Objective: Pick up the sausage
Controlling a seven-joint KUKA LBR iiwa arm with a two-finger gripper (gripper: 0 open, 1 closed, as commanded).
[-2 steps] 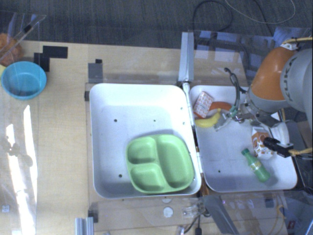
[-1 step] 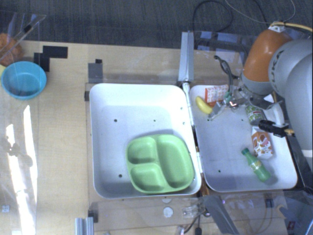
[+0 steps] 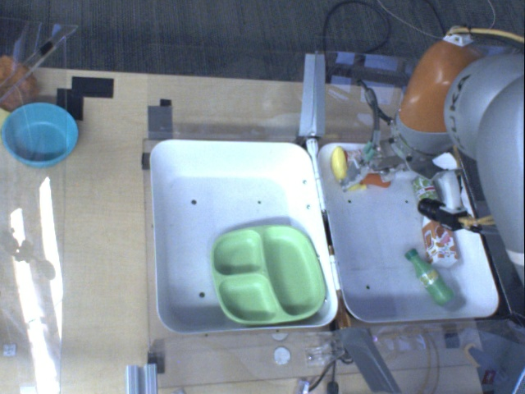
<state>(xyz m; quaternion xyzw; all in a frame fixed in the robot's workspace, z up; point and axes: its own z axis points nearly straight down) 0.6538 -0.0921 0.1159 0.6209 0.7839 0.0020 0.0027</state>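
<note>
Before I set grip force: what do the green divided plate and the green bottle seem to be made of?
The green divided plate looks like moulded plastic with a matte finish: even colour, soft rounded ridges, no sharp glare. The green bottle, lying in the right bin, looks like glossy plastic, perhaps a toy; the view leaves it too small to be sure.

Green tray (image 3: 267, 274) fills left bin's (image 3: 172, 220) near half.
</note>
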